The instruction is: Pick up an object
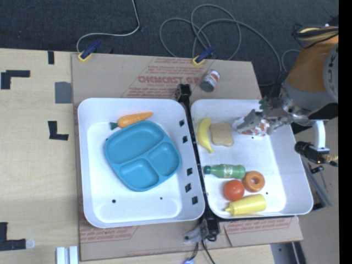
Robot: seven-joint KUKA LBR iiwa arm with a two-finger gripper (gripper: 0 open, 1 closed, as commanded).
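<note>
In the right bin (286, 164), my gripper (248, 123) hangs low over the upper part, just right of a tan slice of bread (222, 135) and a banana (204, 135). A small red and white thing (262, 128) sits right under the gripper; I cannot tell whether it is held. Lower in the same bin lie a green bottle (225, 171), a red tomato (234, 190), an orange ring-shaped piece (254, 181) and a yellow squeeze bottle (248, 204).
The left bin (93, 202) holds a blue divided plate (143, 154) and a carrot (133, 119) at its upper edge. A small grey can (209, 80) lies on the cardboard behind the bins. Cables loop across the dark floor beyond.
</note>
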